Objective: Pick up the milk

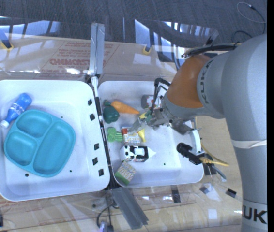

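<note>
The milk (136, 152) is a small white carton with black cow patches, lying on its side in the front middle of the right bin (168, 175). My gripper (146, 119) hangs low over the middle of that bin, behind the milk and slightly to its right. It is close to a yellow and red packet (131, 136), and the milk lies apart from it. The grey arm with its orange band (188, 83) reaches in from the right and hides the bin's back right part.
Around the milk in the right bin lie an orange carrot (124, 107), a dark green pepper (110, 113), a light green piece (114, 135) and a greenish box (126, 172) at the front wall. The left bin (1, 178) holds a blue divided plate (39, 141) and a blue bottle (16, 108).
</note>
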`<state>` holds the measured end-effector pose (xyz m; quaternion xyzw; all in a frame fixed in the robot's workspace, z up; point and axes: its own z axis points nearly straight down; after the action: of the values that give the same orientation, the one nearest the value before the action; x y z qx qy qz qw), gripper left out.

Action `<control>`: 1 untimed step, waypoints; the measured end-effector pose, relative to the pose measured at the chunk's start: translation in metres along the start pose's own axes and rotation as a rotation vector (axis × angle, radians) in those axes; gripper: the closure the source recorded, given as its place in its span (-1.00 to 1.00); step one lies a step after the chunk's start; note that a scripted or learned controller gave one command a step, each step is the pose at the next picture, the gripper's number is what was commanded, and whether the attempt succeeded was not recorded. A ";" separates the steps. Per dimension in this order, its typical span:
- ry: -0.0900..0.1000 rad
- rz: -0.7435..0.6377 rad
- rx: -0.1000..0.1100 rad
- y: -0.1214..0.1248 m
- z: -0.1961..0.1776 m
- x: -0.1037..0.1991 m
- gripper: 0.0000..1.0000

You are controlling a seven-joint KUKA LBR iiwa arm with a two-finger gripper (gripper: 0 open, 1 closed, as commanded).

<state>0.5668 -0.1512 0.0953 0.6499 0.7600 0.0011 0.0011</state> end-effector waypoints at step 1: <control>0.000 -0.049 -0.003 -0.072 0.000 0.039 -1.00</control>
<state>0.4892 -0.1239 0.0951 0.6310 0.7758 0.0023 0.0019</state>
